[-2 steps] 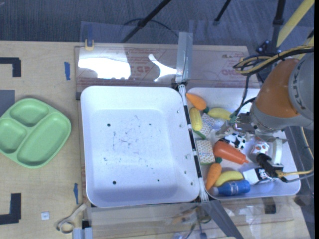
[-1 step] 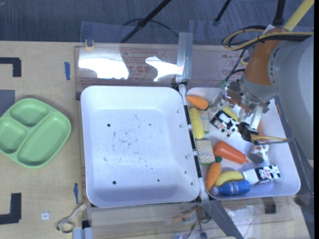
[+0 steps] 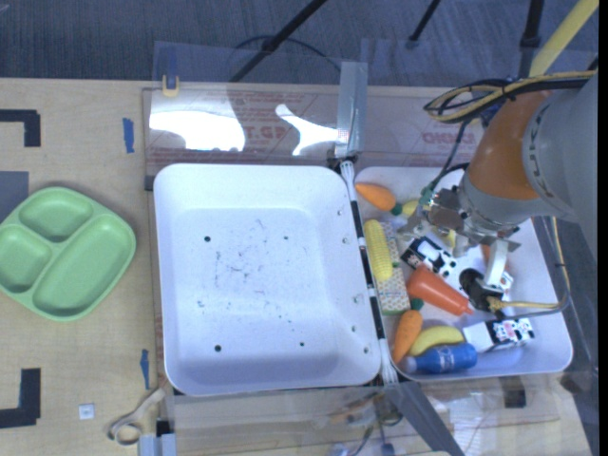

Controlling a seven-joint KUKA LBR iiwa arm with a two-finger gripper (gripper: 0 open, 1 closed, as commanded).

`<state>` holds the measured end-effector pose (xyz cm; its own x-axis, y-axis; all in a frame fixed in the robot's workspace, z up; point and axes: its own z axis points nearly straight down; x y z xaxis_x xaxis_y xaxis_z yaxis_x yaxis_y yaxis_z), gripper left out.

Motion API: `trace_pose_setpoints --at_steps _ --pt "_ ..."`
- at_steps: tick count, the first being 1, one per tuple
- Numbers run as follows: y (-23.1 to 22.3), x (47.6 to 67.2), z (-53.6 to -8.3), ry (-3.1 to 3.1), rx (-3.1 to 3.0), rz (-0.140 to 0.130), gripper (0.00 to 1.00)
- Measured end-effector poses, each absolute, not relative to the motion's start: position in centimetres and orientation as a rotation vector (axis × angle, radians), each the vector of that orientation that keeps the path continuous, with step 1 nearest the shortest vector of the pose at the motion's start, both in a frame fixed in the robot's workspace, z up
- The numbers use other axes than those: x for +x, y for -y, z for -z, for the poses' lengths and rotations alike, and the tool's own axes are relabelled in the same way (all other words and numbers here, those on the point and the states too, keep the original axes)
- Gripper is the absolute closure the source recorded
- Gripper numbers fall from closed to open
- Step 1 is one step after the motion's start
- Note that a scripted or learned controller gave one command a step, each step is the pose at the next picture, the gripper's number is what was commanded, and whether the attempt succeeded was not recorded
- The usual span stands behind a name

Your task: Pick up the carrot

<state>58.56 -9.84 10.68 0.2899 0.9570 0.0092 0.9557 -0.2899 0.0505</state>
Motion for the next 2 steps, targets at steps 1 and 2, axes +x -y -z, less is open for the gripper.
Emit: trace_pose_setpoints --at_steps 1,2 --pt "9.11 58.05 -11.51 -2.114 2.321 -0.003 0.00" --pt "9.03 58.73 -10.92 -2.274 2.163 -0.002 0.00"
